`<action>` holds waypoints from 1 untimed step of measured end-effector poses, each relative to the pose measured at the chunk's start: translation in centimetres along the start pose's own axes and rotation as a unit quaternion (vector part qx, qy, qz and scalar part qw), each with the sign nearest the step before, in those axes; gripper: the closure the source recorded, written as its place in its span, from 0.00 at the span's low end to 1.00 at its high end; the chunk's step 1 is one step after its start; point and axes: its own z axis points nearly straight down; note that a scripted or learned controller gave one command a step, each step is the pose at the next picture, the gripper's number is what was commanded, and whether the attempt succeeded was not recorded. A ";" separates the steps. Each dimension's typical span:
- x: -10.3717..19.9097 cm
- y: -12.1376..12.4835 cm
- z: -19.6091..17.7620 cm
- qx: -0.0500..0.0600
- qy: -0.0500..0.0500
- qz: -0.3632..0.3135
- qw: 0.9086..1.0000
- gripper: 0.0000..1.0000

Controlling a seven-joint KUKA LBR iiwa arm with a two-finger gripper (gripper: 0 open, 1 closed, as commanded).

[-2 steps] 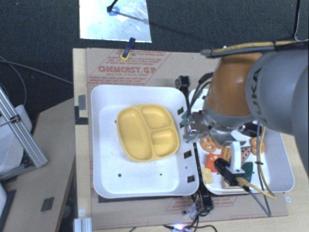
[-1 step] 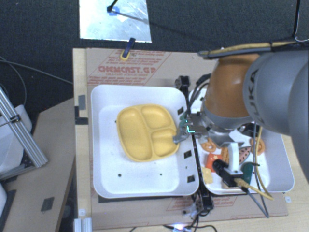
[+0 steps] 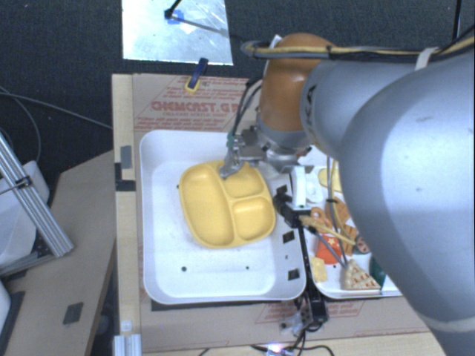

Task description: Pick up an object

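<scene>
One yellow tray (image 3: pixel 225 205), two bins (image 3: pixel 167 273)

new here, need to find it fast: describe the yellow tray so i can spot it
Look at the left white bin. The yellow tray lies in its middle, below the gripper. It is the bin's one large item, pale yellow with three compartments.

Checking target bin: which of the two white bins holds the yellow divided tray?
The left bin: the yellow tray lies in it, with the gripper at its top rim. The right bin holds small mixed items.
</scene>
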 end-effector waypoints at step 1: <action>2.5 -4.1 -10.0 0.001 0.001 0.001 1.000 0.00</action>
